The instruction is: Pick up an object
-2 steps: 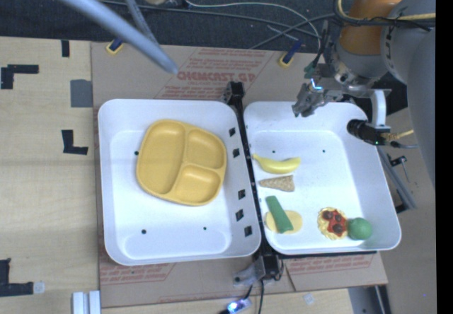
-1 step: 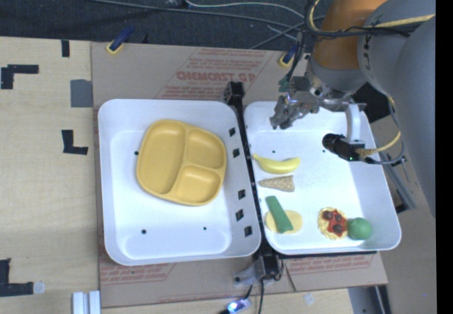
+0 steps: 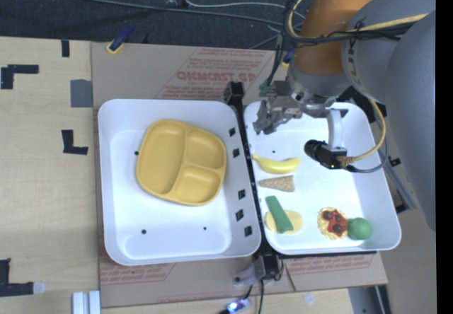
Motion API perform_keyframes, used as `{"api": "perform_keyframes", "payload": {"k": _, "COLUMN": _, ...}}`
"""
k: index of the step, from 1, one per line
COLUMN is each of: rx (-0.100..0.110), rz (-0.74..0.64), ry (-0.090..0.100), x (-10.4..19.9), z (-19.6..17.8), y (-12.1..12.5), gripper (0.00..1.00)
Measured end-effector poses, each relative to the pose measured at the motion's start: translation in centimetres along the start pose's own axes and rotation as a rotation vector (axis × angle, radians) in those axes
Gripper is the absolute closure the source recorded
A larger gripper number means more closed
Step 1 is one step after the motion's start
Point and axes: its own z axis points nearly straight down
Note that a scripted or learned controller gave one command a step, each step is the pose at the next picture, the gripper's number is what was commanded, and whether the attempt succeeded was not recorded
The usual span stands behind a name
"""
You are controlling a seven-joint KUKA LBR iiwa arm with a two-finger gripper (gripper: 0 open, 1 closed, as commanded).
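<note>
Right, here's the arm (image 3: 396, 58) reaching in from the right, and the gripper (image 3: 265, 123) hangs over the far-left corner of the right bin (image 3: 361, 189), low above the white floor. Open or closed? Cannot tell, the slanted look from above doesn't settle it, and nothing shows in its grasp. Just on the near side of it lies the banana (image 3: 277, 163), curved, lying flat, ends pointing left and right, touching nothing else. Being the closest thing, that looks the likeliest pick. I'd judge it a toy: light, stiff and smooth-skinned, so a bit slippery, and it could skid out if pinched near a tapering end. The place to take it is across the thick middle, closing far-to-near over its short width. Just nearer, a tan wedge (image 3: 277, 183) lies flat, thin and probably awkward to get a hold on. Nearer again, a green strip (image 3: 279, 213) lies across a pale yellow disc (image 3: 293, 222), touching it. Over in the near-right corner a red-topped piece (image 3: 333, 222) sits just beside a green ball (image 3: 359, 228), and that ball would roll off at a nudge, I reckon. The left bin (image 3: 113, 185) carries a yellow divided plate (image 3: 181, 162), well apart from the gripper, broad and shallow, with only its rim to pinch. Both bins sit side by side on the bench (image 3: 42, 199). So, banana close by, nothing lifted yet, and the grasp calls for a short shift nearward and down
</note>
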Motion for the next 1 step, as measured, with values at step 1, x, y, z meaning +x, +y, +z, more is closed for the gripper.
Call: {"api": "perform_keyframes", "payload": {"k": 1, "rx": 0.001, "rz": -0.001, "ry": -0.001, "x": 5.64, "z": 0.0, "y": -1.51, "gripper": 1.0}}
